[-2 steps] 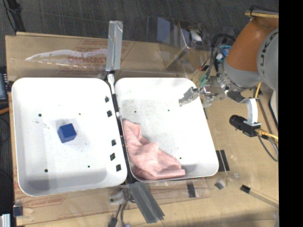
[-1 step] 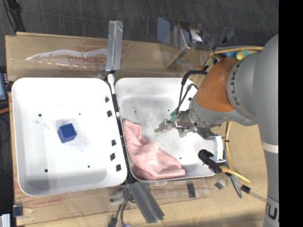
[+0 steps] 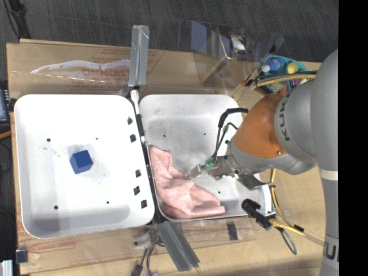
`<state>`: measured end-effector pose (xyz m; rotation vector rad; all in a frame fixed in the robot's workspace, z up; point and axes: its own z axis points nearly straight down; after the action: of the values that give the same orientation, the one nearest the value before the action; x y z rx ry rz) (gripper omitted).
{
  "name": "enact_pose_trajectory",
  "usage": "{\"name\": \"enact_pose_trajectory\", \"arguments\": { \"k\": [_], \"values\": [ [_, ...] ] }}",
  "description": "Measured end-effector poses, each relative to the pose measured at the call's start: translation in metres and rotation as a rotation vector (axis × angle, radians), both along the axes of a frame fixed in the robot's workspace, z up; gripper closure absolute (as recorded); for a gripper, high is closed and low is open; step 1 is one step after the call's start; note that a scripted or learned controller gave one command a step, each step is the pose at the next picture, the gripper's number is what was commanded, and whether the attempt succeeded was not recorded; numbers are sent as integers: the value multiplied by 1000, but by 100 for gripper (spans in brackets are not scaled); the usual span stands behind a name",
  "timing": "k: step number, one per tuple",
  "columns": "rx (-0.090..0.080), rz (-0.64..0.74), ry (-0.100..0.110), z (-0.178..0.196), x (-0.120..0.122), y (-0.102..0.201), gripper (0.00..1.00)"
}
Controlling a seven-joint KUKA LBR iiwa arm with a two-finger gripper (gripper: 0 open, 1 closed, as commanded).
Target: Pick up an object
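Arm comes in from the right of the frame, grey body with the orange band sitting over the right edge of the right bin. Wrist angled down and left into that bin.

Gripper is low in the right bin, centre-right of the frame, tip just at the upper right edge of the pink cloth. Looks touching or very close; can't tell which. Can't tell the gripper's state either: the tip is small and blurred against the white floor. Nothing visibly held.

Pink cloth lies crumpled in the lower left part of the right bin, running from the dividing wall down toward the bottom rim. It rests on the bin floor, not lifted.

Blue cube sits alone in the left bin, left-centre of the frame, well apart from the gripper and flat on the floor.

The two bins sit side by side, touching along the middle, with small black clips along that seam. A grey metal bar stands up from the top of the seam, another grey strip at the bottom.

Table under the bins is brown cardboard-coloured. Clutter of coloured items in the upper right, behind the arm. Black cable loops off the wrist over the right bin.
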<state>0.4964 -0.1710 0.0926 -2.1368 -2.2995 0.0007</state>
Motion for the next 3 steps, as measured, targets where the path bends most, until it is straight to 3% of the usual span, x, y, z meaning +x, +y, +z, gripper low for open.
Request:
{"name": "enact_pose_trajectory", "arguments": {
  "k": [1,2,3],
  "values": [
    [-1,12,0,10,40,60,0],
    [0,38,1,-1,107,75,0],
    [-1,16,0,34,104,18,0]
  ]
}}
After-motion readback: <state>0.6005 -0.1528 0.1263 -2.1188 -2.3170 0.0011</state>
